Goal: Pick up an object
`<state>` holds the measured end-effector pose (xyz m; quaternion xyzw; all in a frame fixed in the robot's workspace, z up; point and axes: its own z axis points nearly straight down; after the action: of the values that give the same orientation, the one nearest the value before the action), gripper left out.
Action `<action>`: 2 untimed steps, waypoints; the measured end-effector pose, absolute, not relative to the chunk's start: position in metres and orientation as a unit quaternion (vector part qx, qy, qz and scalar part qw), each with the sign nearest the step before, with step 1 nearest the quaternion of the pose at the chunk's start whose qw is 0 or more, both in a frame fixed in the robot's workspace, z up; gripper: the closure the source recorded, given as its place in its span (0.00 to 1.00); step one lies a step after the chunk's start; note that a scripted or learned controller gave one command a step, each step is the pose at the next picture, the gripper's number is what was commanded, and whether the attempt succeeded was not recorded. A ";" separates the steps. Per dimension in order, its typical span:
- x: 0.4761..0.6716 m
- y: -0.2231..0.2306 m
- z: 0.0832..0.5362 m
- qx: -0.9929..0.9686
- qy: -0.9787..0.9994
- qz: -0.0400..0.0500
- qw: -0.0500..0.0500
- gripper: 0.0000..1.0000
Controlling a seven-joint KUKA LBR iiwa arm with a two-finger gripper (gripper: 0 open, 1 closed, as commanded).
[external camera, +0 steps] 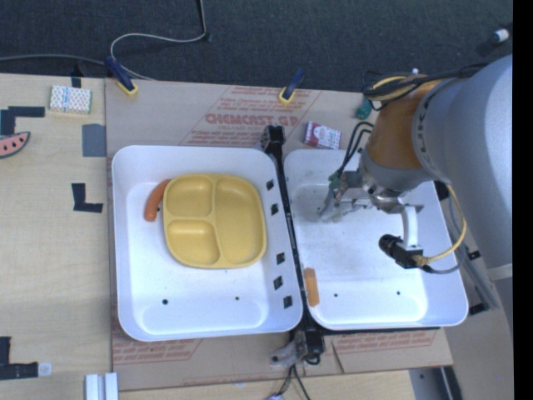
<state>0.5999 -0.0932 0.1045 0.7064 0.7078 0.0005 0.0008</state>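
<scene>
Reaching arm: the grey KUKA arm with its orange band comes in from the right and hangs over the right bin.
Bench: the pale wooden bench carries a cardboard sheet and both bins.
Left bin: the shallow white plastic bin on the left holds the plate and one small object.
Right bin: the shallow white plastic bin on the right lies under the arm, its floor mostly bare.
Plate: the yellow three-compartment plastic plate lies flat in the left bin.
End effector: the end effector sits low over the upper left part of the right bin; I cannot tell how wide it stands, and nothing shows in its hold.
Task's things: a small orange sausage-shaped object lies in the left bin, touching the plate's left edge; another small orange cylindrical piece rests on the right bin's left rim, near the divider.
Stage: judged as a descent with no object taken yet.
Risk: no object shows under the end effector, so closing here would likely catch nothing.
Risk: the rim piece sits against the wall, so a finger could strike the rim or knock the piece off.
Risk: the piece by the plate could be pinched along with the plate's edge.
</scene>
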 end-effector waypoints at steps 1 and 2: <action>0.600 -0.093 0.104 0.706 0.708 0.000 0.001 0.00; 0.600 -0.092 0.114 0.706 0.708 0.001 0.000 1.00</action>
<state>0.5999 -0.0923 0.1136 0.7060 0.7082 0.0006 -0.0001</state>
